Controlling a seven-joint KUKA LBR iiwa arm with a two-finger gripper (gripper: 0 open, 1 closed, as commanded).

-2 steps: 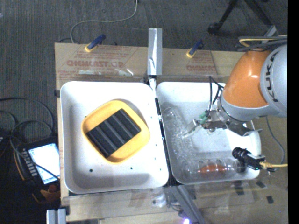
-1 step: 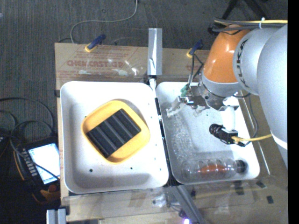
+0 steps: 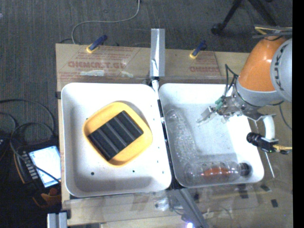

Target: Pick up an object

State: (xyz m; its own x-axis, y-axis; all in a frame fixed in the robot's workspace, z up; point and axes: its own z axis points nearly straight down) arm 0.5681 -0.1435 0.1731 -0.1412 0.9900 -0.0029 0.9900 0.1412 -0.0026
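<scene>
Your claw (image 3: 204, 116) hovers at right-centre over the right bin (image 3: 190, 91), grip state unreadable; the bottle (image 3: 216, 171) lies unpicked, everything remains.

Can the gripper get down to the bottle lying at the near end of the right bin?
Probably yes: the gripper hangs over the same right bin, and nothing lies over the bottle.
</scene>
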